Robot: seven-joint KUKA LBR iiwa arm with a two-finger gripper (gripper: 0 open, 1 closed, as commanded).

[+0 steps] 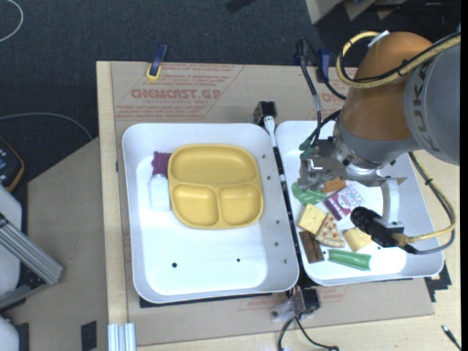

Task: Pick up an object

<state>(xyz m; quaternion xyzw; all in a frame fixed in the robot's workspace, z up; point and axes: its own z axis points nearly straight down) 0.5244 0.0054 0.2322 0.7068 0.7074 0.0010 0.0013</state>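
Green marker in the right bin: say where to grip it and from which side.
Grip the green marker at mid-length, coming straight down with the fingers across its narrow width. It lies flat and nearly level near the right bin's front edge, with toys crowded behind it.

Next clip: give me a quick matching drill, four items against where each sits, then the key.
Items:
1. yellow divided tray
2. purple item
3. green toy
4. yellow clamp

Places:
A. on the board beyond the bins
B. right bin, near its front
C. middle of the left bin
D. left bin, against the tray's left edge

Pairs: 1-C, 2-D, 3-B, 4-A
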